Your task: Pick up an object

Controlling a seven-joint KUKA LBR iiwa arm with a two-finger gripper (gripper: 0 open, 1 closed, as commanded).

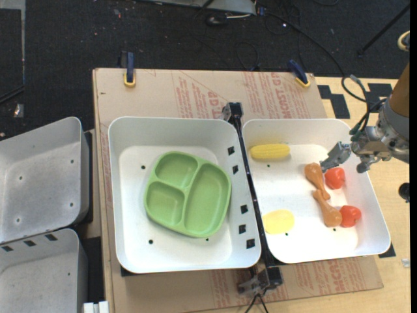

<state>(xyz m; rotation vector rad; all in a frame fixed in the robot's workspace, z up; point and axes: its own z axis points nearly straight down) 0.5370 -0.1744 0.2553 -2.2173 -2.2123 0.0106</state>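
Observation:
The right bin (306, 246) holds a yellow corn cob (270, 151) at the back, a flat yellow round piece (279, 221) at the front left, two orange drumstick-shaped pieces (315, 176) (328, 208) and two red tomato-like pieces (335, 177) (350, 215). My gripper (345, 162) hangs over the right bin's back right part, just above the upper red piece. Its fingers stand open, one finger (335, 155) reaching toward the upper orange piece. Nothing is between them.
The left bin (130, 240) bears a green three-compartment plate (189, 193). A black divider with clamps (242, 175) runs between the bins. Spare white bins (39, 175) lie at the far left. Cables cross the dark floor behind the bench.

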